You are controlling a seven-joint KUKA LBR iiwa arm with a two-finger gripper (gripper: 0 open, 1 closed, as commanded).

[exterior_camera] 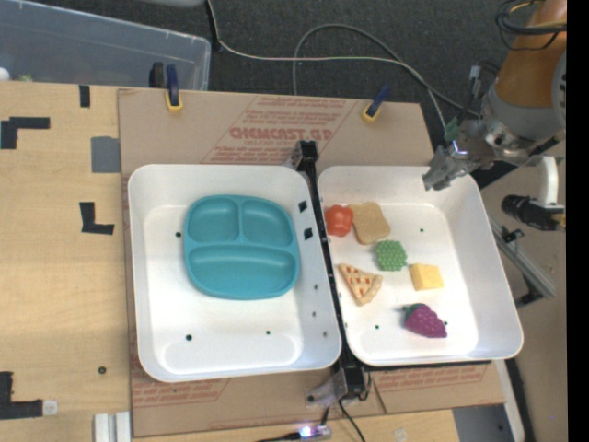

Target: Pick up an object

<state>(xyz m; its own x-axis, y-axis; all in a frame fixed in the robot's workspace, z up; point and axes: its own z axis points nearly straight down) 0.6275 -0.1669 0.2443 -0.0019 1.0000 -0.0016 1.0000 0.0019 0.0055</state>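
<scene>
While the arm [529, 72] reaches in from the right, its gripper [442, 171] hangs over the far right corner of the right bin [492, 274], just above the rim. From this view I cannot tell if the claw is apart or together, because the tips are small and dark and they blend into one shape. Nothing is seen between them.

All the things to pick up lie in the right bin, in its left and middle part, well apart from the gripper. Far and left is a red tomato [339, 219], close to the wall that divides the two bins. Just right of it, touching or almost touching, lies a tan slice of bread [370, 222]. Nearer than the bread is a green broccoli [390, 255], and right of this, a little nearer, a yellow cheese block [425, 276]. A pizza slice [360, 284] lies near the left wall, nearer than the tomato. At the near side of the group lies a purple bunch of grapes [424, 320].

The left bin [156, 274] holds a teal plate [242, 248] with three compartments, lying flat in the middle. Both bins stand on a brown cardboard sheet [276, 132] with red print, held at its far edge by two clamps with yellow tips, one at the left [171, 88] and one at the right [375, 107]. A thin cable [368, 53] runs across the far side toward the arm.
</scene>
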